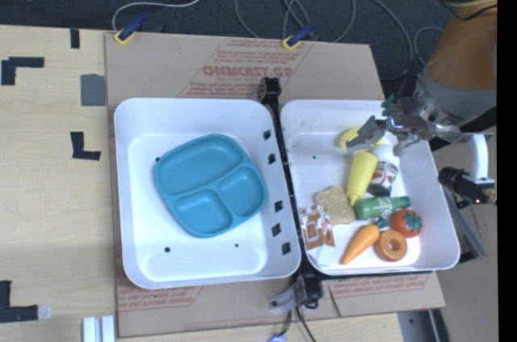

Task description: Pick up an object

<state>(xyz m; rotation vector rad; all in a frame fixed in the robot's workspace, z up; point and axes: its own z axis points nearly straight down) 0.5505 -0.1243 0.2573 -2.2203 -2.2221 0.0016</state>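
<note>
One fixed camera sits high above the surface (pixel 48 195), looking down at a slant. Both white bins, the left bin (pixel 133 122) and the right bin (pixel 440 251), sit mid-frame at middling range, while the arm (pixel 464 57) enters from the right edge.

On the brown cardboard sheet (pixel 242 69) beneath my two bins, I see red printed lettering, upside down and too blurred to read.

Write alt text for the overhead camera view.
The grey arm's tool hovers over the right white bin of toy food, near a yellow plastic bottle. The left white bin holds a blue divided plate.
</note>
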